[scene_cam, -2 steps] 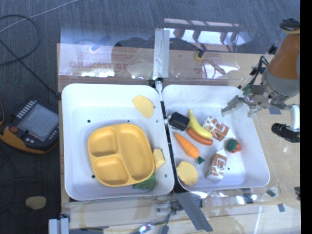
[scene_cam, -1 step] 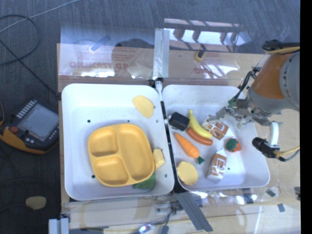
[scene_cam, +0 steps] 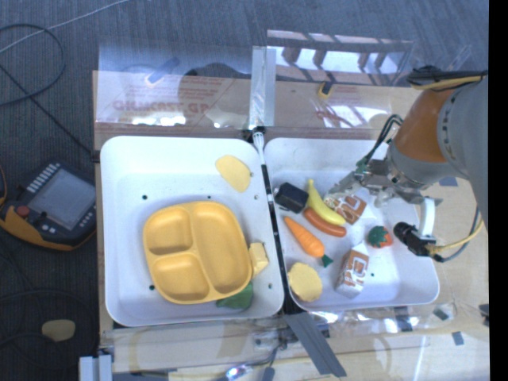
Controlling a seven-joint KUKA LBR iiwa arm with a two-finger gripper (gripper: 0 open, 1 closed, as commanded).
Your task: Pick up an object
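Over the right bin: gripper, low among the toy food
Fingers: hidden, opening not clear
Contact: just above small carton, touching or not unclear
Beside carton: banana, sausage

The table carries two shallow white bins set side by side, their inner rims touching along the middle. The left bin and the right bin fill most of its top. Behind them, clear plastic sheeting lies along the far edge. The table stands on dark grey carpet, where a handheld control pendant rests to its left, with thin cables nearby.
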